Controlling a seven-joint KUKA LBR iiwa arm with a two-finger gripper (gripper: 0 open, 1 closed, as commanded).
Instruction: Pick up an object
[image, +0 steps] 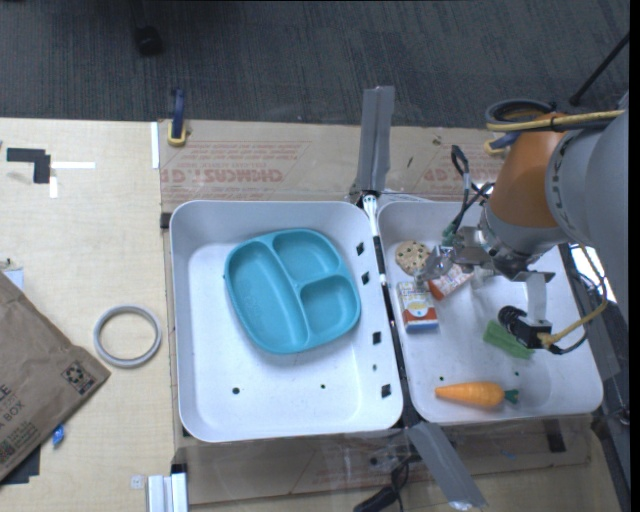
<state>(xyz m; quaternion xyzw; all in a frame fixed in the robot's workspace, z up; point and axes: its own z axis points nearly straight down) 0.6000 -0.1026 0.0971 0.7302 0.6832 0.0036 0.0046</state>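
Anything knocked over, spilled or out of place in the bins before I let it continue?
Nothing spilled or damaged. The blue divided plate lies slightly rotated in the left bin. In the right bin, the carrot and small carton lie loose near the end effector.

Tool (445, 262) low among right bin (572, 395) items

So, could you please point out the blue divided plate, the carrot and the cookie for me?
blue divided plate (292, 290): camera view, on the ridge between its compartments.
carrot (470, 394): camera view, middle of its orange body.
cookie (410, 256): camera view, centre of its top.
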